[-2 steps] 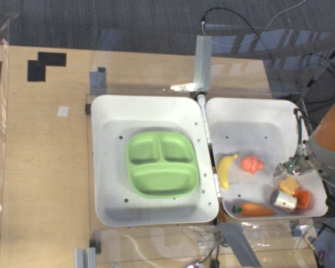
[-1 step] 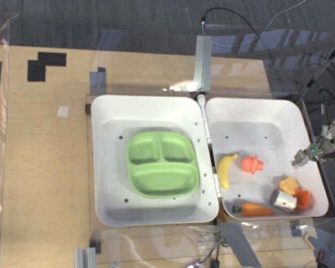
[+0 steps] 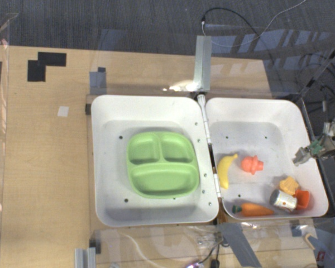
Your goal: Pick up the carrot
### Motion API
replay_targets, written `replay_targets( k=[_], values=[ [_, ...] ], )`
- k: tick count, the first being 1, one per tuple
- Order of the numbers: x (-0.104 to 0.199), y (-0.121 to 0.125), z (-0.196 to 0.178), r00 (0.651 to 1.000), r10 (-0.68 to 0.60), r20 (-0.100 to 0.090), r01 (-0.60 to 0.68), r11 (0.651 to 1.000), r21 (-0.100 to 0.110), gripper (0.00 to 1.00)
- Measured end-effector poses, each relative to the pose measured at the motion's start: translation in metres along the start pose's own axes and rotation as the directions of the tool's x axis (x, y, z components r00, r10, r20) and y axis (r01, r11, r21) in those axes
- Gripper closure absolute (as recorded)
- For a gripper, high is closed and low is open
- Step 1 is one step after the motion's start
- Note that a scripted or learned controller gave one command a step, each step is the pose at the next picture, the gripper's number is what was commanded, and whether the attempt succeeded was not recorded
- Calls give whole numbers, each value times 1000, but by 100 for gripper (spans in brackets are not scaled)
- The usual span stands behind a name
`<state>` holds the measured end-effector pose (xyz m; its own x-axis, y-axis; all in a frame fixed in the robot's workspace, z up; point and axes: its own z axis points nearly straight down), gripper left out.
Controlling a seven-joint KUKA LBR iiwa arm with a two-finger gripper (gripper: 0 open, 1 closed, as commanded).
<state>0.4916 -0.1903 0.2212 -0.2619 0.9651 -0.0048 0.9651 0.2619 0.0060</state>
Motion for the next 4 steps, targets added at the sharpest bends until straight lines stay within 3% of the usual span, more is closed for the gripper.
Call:
replay_targets(
  k=[1, 2, 3, 4],
  values=[
    [0, 3, -9, 1000, -8, 2, 8, 1000, -2, 100],
    [29, 5, -6, 985, 175, -3, -175, 985, 5, 100],
    [29, 5, -6, 985, 174, -3, -174, 985, 5, 0],
    [-13, -8, 77, 989, 150, -4, -150, 989, 7, 0]
  ],
)
